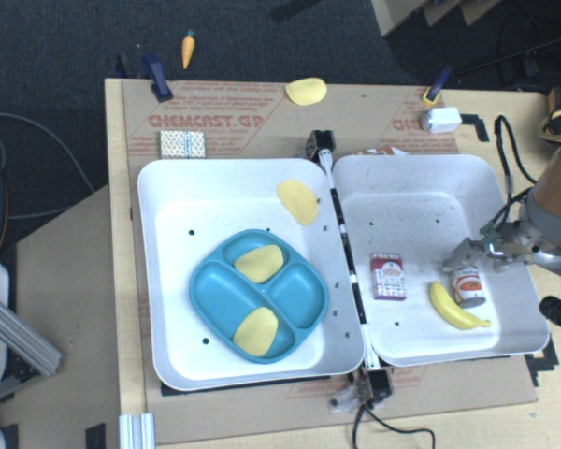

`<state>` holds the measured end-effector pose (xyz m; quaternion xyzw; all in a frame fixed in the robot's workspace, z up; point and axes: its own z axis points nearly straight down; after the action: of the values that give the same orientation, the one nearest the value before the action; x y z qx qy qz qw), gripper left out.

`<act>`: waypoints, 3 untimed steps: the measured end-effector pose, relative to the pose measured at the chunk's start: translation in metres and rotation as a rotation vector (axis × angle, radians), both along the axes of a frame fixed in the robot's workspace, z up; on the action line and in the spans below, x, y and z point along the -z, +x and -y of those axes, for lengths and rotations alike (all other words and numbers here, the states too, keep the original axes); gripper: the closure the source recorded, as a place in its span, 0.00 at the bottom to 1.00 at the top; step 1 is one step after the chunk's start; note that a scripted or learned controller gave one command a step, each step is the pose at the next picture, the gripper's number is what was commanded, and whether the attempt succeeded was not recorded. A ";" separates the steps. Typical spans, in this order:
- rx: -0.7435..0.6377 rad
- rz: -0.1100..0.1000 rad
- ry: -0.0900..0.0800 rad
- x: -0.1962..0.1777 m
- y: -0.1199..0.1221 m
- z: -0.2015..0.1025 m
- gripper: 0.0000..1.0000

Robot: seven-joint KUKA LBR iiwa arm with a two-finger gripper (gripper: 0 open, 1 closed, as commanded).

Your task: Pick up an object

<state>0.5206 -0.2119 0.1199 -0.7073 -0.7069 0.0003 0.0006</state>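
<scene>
Lowest in the left white bin, a blue three-compartment plastic plate is seen, with a yellow lump in two of its compartments. In the right white bin a yellow banana lies touching a small red-and-white can, with a red-and-white packet well apart. The gripper hangs just above the can; its fingers' spread cannot be told.

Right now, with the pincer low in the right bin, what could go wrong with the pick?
The pincer sits right above the small can, which touches the banana. Closing there might nudge the banana or tip the can instead of gripping it. The red box lies apart, so it is less likely disturbed.
</scene>
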 end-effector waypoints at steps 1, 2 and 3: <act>0.000 0.000 0.001 0.036 -0.028 -0.033 0.00; 0.001 0.007 -0.003 0.024 -0.026 -0.032 1.00; -0.002 0.004 0.000 0.035 0.051 -0.081 1.00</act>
<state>0.5716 -0.1309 0.0850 -0.7065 -0.7077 -0.0009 -0.0009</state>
